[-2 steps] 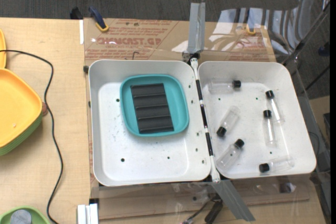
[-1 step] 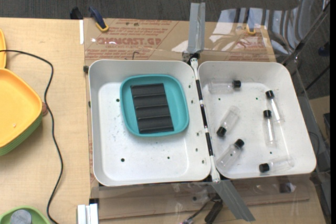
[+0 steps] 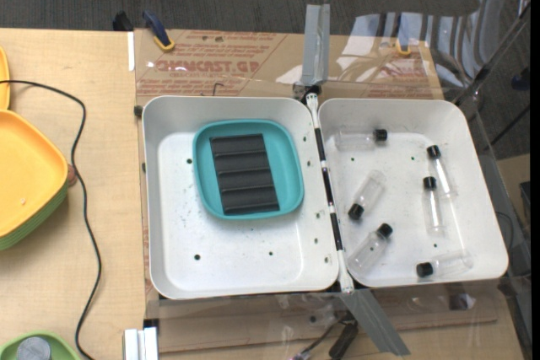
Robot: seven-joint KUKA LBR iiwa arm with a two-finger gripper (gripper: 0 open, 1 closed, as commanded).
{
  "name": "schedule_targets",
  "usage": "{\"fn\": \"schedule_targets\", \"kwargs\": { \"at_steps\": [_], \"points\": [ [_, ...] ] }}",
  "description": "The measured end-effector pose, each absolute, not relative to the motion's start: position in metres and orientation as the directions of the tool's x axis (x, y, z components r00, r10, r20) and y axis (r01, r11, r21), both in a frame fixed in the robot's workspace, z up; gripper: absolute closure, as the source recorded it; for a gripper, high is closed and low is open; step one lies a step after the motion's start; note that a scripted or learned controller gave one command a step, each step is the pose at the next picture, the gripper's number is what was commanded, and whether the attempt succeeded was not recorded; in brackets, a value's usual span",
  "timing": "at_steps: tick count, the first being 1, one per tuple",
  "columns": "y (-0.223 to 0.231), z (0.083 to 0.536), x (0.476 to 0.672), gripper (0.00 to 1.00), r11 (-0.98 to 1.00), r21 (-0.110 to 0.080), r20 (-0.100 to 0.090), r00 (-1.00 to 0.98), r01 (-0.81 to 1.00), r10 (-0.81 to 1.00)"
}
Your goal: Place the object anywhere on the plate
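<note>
A teal square plate rests in the upper middle of the left white bin. A dark grey ribbed block lies flat on the plate, inside its rim. In the right white bin lie several clear plastic vials with black caps, among them one near the bin's middle, one along the right side and one at the front.
Yellow dishes are stacked on the wooden table at the far left, and a black cable runs past them. Cardboard lies behind the bins. A metal post stands at the back where the bins meet.
</note>
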State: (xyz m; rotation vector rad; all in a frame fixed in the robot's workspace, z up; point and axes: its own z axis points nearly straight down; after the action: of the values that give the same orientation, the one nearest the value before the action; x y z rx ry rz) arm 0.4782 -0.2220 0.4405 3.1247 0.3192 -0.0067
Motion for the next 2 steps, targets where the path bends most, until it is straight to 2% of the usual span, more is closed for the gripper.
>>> {"fn": "schedule_targets", "kwargs": {
  "at_steps": [2],
  "points": [
    [-0.2216, 0.44, 0.4968, 0.0, -0.979, 0.0, -0.005, 0.979, 0.204, 0.204]
  ]
}}
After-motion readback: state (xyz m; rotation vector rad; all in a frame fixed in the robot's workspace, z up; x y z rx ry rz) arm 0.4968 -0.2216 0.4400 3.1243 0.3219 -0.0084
